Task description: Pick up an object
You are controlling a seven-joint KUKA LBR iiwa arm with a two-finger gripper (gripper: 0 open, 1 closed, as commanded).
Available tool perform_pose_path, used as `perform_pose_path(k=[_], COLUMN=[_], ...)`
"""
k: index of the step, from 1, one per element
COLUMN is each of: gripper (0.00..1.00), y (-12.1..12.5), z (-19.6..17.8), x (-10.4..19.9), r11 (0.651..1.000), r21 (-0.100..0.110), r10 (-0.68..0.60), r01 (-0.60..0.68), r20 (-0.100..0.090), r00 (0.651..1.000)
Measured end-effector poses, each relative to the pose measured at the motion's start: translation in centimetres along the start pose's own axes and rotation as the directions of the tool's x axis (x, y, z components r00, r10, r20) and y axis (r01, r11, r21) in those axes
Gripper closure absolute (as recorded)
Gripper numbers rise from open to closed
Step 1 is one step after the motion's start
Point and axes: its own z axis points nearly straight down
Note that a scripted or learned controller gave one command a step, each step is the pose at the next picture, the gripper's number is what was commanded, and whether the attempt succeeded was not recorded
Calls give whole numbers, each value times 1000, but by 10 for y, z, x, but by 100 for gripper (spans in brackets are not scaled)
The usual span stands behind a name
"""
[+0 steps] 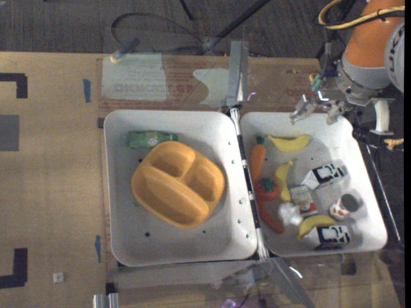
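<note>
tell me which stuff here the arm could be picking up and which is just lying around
For the job:
gripper, above the right bin's far edge
right bin: carrot, bananas, milk cartons
left bin: green bottle, orange divided plate

Lying about:
blue tape marks on the bench
black cable on the floor

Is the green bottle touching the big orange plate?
Cannot tell. In the camera view the green bottle lies right along the far edge of the orange plate in the left bin, with no plain gap or contact.
</note>
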Motion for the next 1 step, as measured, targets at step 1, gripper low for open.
perform_pose_path(k=[1], gripper=[0], y=[-12], z=[101], x=[-3], r11=[996], r21=[1], r10=[-86], r01=[86], r20=[0], r00=[996])
